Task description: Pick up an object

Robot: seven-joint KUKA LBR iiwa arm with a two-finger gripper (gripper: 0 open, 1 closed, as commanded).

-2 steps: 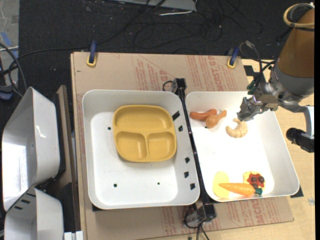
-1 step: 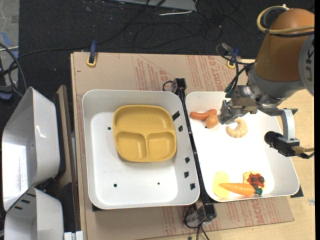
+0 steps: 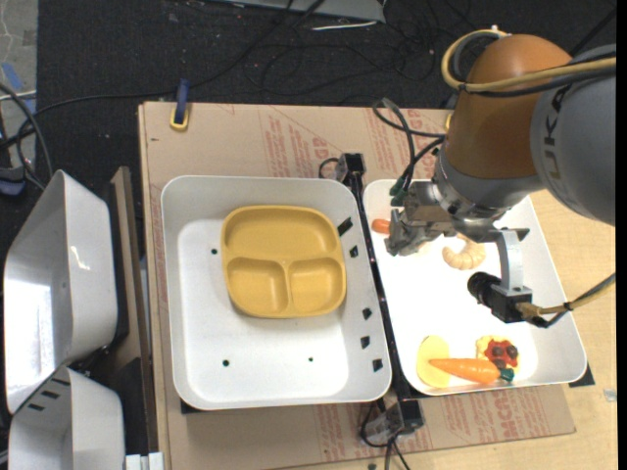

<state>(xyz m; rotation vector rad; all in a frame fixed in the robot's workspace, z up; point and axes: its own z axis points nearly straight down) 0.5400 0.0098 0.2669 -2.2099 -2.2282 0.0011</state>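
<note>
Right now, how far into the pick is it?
Early. Done: the arm is over the right bin, tool near its upper left. In hand: nothing visibly gripped. Left: the carrot, the shrimp-like piece and the small red-yellow toy lie in the bin.

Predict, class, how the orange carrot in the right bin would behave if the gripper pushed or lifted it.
The carrot looks like a smooth, tapered plastic toy, so it is probably stiff and light. Its rounded sides suggest it may roll or slip from the fingers. It lies against a yellow piece, which may shift along with it.
</note>
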